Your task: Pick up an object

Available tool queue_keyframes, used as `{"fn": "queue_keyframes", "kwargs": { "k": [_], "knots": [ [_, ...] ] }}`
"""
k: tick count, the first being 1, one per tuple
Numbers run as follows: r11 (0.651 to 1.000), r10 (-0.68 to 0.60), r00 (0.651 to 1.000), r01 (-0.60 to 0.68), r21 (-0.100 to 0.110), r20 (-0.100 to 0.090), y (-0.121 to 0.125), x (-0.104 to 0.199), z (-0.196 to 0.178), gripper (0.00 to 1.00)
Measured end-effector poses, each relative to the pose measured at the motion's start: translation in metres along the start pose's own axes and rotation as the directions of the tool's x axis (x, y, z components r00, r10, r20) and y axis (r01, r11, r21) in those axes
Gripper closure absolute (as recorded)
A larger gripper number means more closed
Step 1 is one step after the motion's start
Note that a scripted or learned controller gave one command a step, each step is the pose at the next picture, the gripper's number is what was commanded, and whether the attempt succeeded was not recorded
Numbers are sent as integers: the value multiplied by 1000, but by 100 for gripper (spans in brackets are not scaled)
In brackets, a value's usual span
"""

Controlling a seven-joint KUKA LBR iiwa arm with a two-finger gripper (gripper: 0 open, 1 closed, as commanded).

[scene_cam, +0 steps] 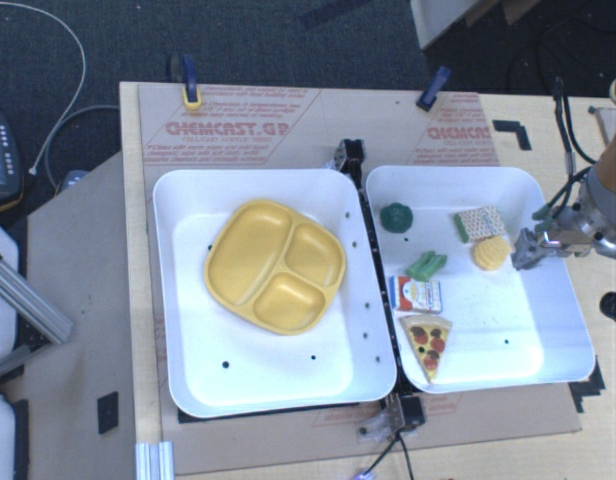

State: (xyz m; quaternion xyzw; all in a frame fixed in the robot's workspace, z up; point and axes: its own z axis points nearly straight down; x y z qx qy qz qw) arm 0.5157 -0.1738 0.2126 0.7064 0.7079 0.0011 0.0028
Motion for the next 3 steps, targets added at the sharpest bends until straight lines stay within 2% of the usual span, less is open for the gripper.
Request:
{"fn": "queue_keyframes", "kwargs": {
  "k": [1, 2, 3],
  "knots": [
    [1000, 0, 1000, 0, 0, 0, 2, -1, -52, 100],
    [1000, -4, 1000, 4, 9, -5, 9, 57, -38, 100],
    [1000, -5, 1000, 5, 9, -5, 13, 117, -36, 100]
  ]
}}
